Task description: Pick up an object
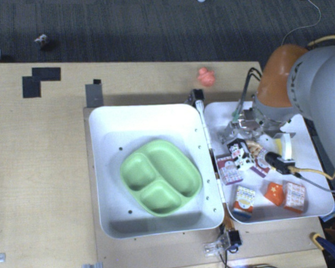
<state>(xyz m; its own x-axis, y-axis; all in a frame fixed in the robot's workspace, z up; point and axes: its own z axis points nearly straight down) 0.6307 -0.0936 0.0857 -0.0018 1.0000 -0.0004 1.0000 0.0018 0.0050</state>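
Right bin [218,119]: loose clutter.
- Small black-white-red packet [236,151] near centre.
- Pink-maroon card [230,171] flat by left wall, just below packet in view.
- Yellow-blue box [244,199] in lower-left corner, tilted.
- Orange block [274,193] just beside patterned red-white box [295,197], along lower wall.
- Yellow-white stick [285,147] toward right wall.

Left bin [108,134]: green divided tray [160,175], flat, centred.

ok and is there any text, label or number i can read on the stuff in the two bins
Nothing can be read as words.
Pink-and-purple flat paper packet: printed, too blurred to read.
Small white-and-yellow cardboard box: printed, too blurred to read.
Red-and-white patterned cardboard box: printed, too small to read.
Green divided plastic tray: no markings seen.
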